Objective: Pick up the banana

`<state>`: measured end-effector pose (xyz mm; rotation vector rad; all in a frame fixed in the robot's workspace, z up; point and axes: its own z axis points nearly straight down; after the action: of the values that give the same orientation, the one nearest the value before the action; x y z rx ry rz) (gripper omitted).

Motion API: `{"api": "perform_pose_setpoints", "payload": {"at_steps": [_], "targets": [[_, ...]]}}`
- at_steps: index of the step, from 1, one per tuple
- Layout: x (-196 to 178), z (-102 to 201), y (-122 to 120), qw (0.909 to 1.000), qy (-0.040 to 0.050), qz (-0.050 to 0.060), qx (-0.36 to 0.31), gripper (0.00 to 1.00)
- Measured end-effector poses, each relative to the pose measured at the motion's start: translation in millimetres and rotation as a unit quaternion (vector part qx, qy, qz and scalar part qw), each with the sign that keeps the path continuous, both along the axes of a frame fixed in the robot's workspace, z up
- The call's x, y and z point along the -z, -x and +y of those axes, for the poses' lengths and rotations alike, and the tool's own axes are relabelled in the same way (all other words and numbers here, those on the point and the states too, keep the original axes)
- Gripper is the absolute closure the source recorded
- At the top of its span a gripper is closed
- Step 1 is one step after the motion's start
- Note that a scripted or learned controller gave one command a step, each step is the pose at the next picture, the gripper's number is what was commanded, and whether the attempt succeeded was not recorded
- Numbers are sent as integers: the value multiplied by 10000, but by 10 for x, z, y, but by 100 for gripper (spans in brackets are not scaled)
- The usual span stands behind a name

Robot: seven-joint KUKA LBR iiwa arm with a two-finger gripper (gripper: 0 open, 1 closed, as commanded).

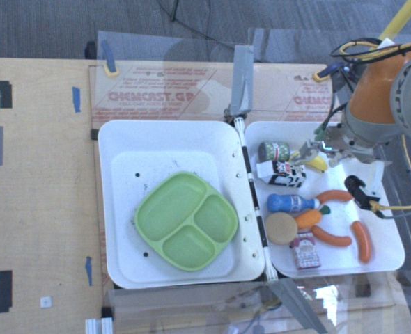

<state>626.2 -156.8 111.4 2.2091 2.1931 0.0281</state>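
Note:
The banana (320,163) shows as a small yellow piece in the upper middle of the right bin (393,259). Most of it is hidden beneath the gripper. My gripper (315,151) hangs directly over it, reaching in from the right below the arm's orange band (373,96). The view does not show whether the gripper touches the banana.
Around the banana lie a green can (274,150), a black-and-white carton (283,175), a blue bottle (289,203), a carrot (308,218), a tan disc (281,228), a red packet (304,250) and several orange sausages (363,241). A green divided plate (186,220) lies in the left bin (115,186).

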Motion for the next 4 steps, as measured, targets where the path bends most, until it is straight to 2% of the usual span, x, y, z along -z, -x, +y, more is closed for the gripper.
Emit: {"api": "perform_pose_setpoints", "payload": {"at_steps": [1, 2, 3, 4], "targets": [[251, -85, -301, 9998, -26, 144, -164, 0], [119, -78, -326, 9998, -4, 108, -181, 100], [121, -77, -325, 9998, -4, 111, -182, 0], [250, -484, -15, 9994, -30, 158, -294, 0]]}}
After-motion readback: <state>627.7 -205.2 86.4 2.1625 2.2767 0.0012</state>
